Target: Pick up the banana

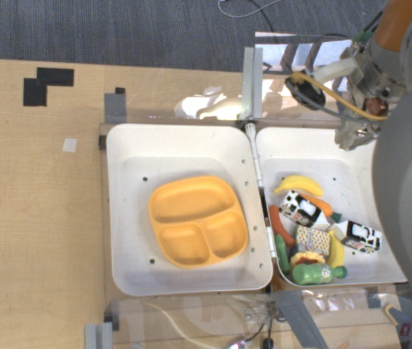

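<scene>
Two white bins sit side by side on the table. Untouched, the banana [298, 185] lies in the right bin [315, 158], at 12 o'clock of a toy pile; picking is yet to be done. The end effector [354, 131] hovers at its 2 o'clock, its grip state unclear.

A robotics lab, by its look. Two white bins [184, 144] sit framed in metal brackets [251, 78] on a wooden bench [38, 217]. Loose cables [264, 7] trail over grey carpet [119, 13].
</scene>
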